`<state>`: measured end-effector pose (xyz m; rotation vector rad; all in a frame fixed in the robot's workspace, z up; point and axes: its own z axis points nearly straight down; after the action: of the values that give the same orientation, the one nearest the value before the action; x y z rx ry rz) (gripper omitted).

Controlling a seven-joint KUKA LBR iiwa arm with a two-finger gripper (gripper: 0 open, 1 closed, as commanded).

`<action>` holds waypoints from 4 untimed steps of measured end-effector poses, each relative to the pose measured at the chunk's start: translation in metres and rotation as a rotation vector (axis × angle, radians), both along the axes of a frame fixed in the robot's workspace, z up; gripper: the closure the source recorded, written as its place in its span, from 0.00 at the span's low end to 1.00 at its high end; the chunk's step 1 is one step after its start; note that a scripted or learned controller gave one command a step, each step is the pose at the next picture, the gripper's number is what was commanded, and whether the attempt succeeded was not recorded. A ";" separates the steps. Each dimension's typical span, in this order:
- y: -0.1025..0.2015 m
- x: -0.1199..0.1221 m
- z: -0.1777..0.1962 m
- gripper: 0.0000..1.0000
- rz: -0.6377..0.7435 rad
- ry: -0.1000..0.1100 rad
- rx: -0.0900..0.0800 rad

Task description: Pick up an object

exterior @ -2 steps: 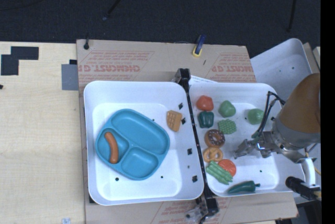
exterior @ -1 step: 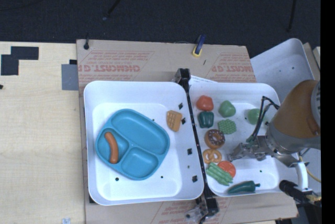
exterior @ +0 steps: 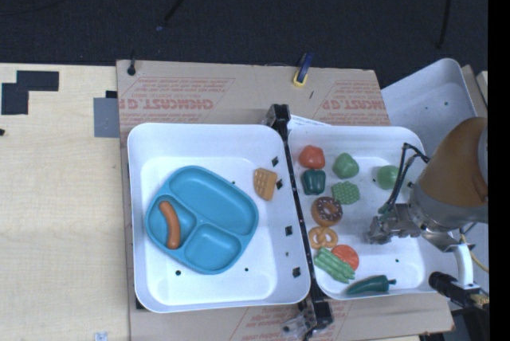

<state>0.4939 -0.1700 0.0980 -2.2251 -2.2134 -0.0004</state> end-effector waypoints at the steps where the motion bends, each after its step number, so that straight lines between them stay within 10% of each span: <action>1: 0.005 0.007 0.059 1.00 0.006 -0.004 -0.002; 3: 0.013 0.005 0.131 1.00 0.007 -0.003 -0.002; 4: 0.064 0.031 0.123 1.00 0.010 0.000 0.000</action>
<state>0.5245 -0.1063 0.2207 -2.2138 -2.2247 -0.0007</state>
